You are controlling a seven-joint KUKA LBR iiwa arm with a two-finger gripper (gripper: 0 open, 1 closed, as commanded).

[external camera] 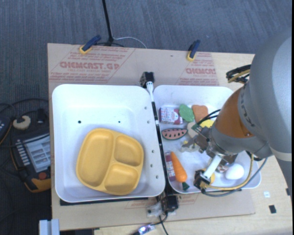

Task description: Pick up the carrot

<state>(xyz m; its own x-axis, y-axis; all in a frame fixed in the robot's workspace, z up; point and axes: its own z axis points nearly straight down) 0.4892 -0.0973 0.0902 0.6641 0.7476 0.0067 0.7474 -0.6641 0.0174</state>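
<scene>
Camera view: carrot in right bin; gripper near, opening cannot be told. Risk: crowding watermelon slice grabbed instead.

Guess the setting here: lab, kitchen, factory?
Probably a robotics lab, not a kitchen: white bins on a clamped board over grey carpet, toy-like food such as the carrot, and electronics with cables on the floor.

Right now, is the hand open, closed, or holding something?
The hand: cannot be told from this view. The carrot lies apart from it.
</scene>
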